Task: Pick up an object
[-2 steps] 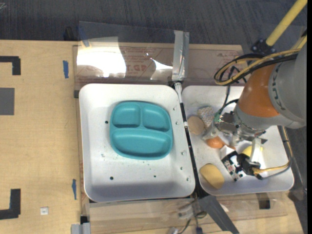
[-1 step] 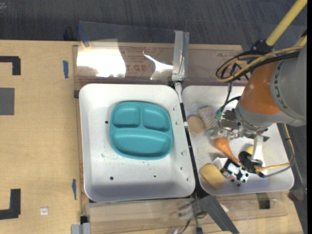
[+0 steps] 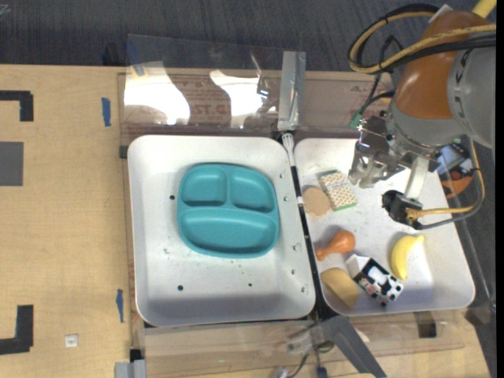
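Flanking two white bins [image 3: 150, 211], tan bench [image 3: 55, 235] with blue tape [image 3: 105, 110].

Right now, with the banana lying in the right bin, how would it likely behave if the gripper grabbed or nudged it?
The banana looks smooth and glossy, so fingers may slip on it. Its curved shape suggests it would pivot or rock when nudged rather than slide straight. It lies close beside the black-and-white toy, which would probably get bumped.

Bench [image 3: 55, 235] bears two white bins: left [image 3: 150, 211]; right [image 3: 449, 266], touching.
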`<state>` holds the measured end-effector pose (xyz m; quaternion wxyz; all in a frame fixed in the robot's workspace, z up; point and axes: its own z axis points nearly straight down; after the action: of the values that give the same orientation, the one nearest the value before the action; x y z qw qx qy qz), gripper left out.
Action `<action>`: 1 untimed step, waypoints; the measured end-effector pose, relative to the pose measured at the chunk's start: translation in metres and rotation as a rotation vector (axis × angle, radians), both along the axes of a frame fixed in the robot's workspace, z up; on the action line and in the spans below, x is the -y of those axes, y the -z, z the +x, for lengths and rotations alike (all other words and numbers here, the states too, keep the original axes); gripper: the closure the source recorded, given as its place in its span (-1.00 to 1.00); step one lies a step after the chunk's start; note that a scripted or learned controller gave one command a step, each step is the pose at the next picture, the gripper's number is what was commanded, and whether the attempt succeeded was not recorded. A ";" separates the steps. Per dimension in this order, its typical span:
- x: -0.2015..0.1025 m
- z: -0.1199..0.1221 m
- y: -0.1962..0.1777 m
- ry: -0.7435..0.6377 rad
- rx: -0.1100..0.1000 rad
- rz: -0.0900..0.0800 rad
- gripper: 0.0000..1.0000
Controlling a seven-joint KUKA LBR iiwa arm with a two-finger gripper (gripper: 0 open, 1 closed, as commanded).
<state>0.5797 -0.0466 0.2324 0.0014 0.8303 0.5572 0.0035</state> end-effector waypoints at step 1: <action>0.036 -0.009 0.049 -0.335 -0.012 -0.002 1.00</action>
<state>0.5710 -0.0826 0.1835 -0.0017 0.7257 0.6880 -0.0016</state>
